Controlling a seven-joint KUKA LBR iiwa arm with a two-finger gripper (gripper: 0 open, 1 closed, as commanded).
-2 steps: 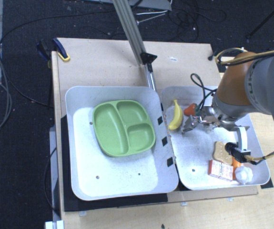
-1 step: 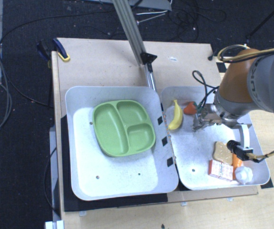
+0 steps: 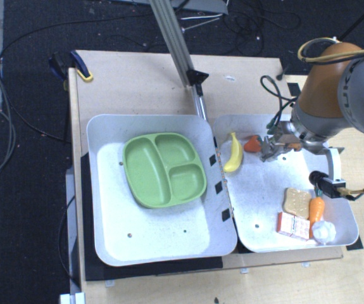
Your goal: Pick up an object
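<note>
My gripper (image 3: 271,148) hangs over the back of the right bin (image 3: 257,189), just right of a small red-orange object (image 3: 252,145). A yellow banana (image 3: 233,154) lies against that bin's left wall. Near the bin's right front corner sit a tan slice of bread (image 3: 297,202), an orange carrot (image 3: 317,208), a red-and-white box (image 3: 294,225) and a white crumpled object (image 3: 323,232). Nothing shows between the gripper's fingers.
A green divided plate (image 3: 165,169) lies in the left bin (image 3: 125,233). A metal pole (image 3: 175,37) slants from the top down to where the two bins meet. Black clips (image 3: 222,189) sit along the divide between the bins.
</note>
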